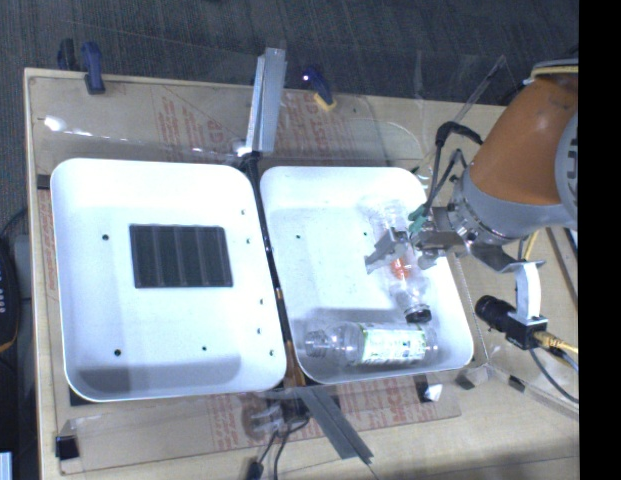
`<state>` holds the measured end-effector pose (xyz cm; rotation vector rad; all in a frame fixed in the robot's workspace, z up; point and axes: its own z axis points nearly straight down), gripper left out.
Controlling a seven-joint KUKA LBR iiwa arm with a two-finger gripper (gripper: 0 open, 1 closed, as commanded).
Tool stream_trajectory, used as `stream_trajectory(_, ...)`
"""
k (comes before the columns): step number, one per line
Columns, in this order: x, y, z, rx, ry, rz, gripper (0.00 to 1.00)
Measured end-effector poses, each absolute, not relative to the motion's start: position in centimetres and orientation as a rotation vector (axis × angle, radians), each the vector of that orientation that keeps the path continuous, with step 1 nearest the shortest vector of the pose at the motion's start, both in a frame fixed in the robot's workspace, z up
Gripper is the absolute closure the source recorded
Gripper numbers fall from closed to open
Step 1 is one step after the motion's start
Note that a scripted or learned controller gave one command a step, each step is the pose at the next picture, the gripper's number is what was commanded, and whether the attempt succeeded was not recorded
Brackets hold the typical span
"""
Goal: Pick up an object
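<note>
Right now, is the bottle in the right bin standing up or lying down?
Lying down. The clear bottle rests on its side along the right bin's near wall, its length running left to right.

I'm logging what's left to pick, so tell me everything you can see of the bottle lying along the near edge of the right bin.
The clear plastic bottle lies on its side along the near wall of the right bin, long axis running left to right. It looks see-through and somewhat crumpled, with a white and green label around its right half. Its ends are too blurred to tell the cap. It rests on the bin floor; a second small clear bottle lies just above its right end. The gripper is apart from it.
</note>
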<state>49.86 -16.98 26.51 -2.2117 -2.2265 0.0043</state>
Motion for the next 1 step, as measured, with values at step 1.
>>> stream_trajectory(1,53.53,-20.1,22.27,-2.301,-2.136,0.005,0.0)
